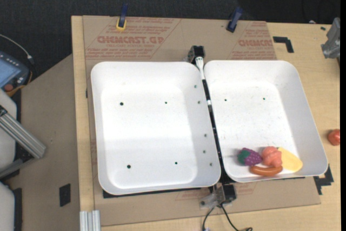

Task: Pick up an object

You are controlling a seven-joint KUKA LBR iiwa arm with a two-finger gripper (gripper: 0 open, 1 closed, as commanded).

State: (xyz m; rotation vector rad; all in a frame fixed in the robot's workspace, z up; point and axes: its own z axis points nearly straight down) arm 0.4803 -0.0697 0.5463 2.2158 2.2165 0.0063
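purple, orange-red and yellow plastic is being shown in a small cluster of toy food (268, 160) lying in the right bin (254, 84), down in its near corner. a purple bunch of grapes (250, 157) is being seen at the cluster's left end, knobbly and dark against the white floor. just beside it, and touching or nearly touching, an orange-red lumpy piece (272, 156) is being seen, with a small green fleck at its top. a flat pale yellow piece (292, 161) is lying at the cluster's right end, reaching close to the bin's wall. a curved red-orange sausage-like piece (265, 170) is lying along the near side of the others, just under the grapes and the lumpy piece.

the left bin (108, 132) is being shown beside the right one, the two being joined along a dark strip (208, 111) down the middle. both are being borne on a brown cardboard sheet (162, 35) with red lettering, held at its far edge by two clips (122, 18).

a grey part (332, 40) is being glimpsed at the right edge, well apart from the toy food; what it is cannot be told, so whether the fingers are open or closed cannot be told, and nothing is being seen held or touched.
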